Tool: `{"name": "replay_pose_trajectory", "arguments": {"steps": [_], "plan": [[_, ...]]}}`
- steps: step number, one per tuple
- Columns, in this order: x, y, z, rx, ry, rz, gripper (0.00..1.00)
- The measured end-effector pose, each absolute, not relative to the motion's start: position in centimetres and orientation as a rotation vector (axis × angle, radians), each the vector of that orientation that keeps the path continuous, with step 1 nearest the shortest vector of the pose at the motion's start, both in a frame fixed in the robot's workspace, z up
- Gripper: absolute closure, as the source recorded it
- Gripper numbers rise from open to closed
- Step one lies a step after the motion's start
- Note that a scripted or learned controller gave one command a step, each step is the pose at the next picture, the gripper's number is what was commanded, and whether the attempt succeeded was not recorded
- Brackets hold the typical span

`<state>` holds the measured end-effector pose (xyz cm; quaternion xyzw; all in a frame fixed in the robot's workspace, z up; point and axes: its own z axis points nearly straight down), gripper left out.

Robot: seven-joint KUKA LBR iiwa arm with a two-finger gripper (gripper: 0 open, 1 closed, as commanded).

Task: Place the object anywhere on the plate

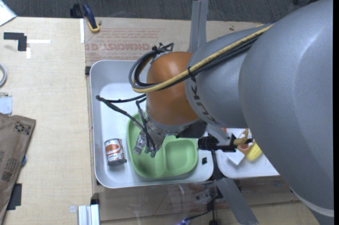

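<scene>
Below, the grey arm (pixel 275 107) reached in from the right and covered much of the right bin (pixel 249 165), its orange band (pixel 168 89) hanging over the left bin (pixel 98 113). The gripper (pixel 145 145) pointed down over the left edge of the green plate (pixel 177 158), which sat in the near part of the left bin. Whether its fingers were apart or together could not be told, as they were too small and blurred against the plate. A small can (pixel 114 152) with a red label stood on the bin floor just left of the plate, apart from the gripper. Black cables (pixel 119 107) looped from the wrist across the bin. Something yellow and orange (pixel 250 149) showed in the right bin beneath the arm.
</scene>
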<state>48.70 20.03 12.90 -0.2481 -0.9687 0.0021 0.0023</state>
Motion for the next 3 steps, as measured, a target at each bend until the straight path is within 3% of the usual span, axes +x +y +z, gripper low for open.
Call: {"name": "replay_pose_trajectory", "arguments": {"steps": [1,3], "plan": [[48.1,6.7,18.9,-1.131,-2.929,0.005,1.00],[48.1,22.5,10.1,-0.895,-3.017,-0.001,1.00]]}}
